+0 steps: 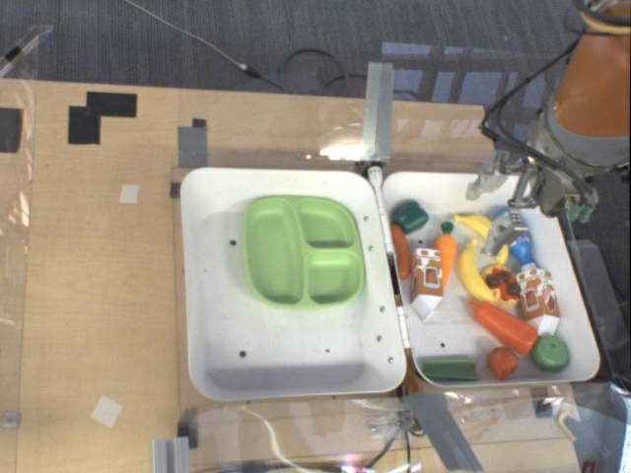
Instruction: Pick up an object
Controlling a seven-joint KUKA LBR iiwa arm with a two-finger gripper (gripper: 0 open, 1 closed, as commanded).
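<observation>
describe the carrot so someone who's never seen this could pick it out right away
Look in the right bin, the one full of toy food, not the left bin with the green plate. The carrot lies in its left half, just right of the milk carton and left of the bananas. It is the only tapered orange piece with a small green top.

Two white bins (212,363) sit on a pale wood-grain worktop (89,294) marked with black squares. The left one holds a lime-green divided plate (301,249); the right — an orange carrot (447,260), yellow bananas (476,274), a brown-and-white carton (427,279), a green ball (550,353).
</observation>
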